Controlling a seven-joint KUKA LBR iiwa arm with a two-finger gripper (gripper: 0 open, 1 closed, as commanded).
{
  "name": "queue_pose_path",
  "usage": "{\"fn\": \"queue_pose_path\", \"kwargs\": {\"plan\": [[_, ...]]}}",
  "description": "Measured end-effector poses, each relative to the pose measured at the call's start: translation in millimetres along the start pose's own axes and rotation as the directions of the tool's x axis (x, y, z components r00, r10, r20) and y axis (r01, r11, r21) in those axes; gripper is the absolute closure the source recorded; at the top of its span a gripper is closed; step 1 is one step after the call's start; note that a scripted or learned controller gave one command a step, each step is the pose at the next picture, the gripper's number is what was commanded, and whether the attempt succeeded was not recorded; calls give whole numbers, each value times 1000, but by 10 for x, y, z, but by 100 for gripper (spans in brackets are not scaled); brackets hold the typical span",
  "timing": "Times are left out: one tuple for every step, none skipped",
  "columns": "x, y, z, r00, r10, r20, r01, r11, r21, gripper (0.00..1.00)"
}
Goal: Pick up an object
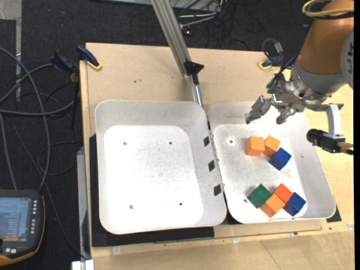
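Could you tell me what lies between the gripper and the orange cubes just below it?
Just bare white bin floor separates the gripper from the orange cubes, in the camera view.

No readable text, label, brand, number or sign anywhere in frame. Teach pendant [16, 224] at lower left of frame: lit screen, content too small and blurred to read. Partial dark marking on orange arm housing [329, 35] at upper right edge, cut off by frame, illegible. Blocks, both bins, counter [140, 66]: no legible print.
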State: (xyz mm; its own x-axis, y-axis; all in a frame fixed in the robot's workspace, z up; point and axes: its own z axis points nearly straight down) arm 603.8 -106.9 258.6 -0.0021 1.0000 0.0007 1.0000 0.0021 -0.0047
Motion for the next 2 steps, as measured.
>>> {"fn": "queue_pose_path", "kwargs": {"plan": [[-5, 7, -28, 1000, 2, 1, -2, 1000, -5, 0], [-95, 51, 522, 1000, 4, 1, -4, 1000, 1, 0]]}}
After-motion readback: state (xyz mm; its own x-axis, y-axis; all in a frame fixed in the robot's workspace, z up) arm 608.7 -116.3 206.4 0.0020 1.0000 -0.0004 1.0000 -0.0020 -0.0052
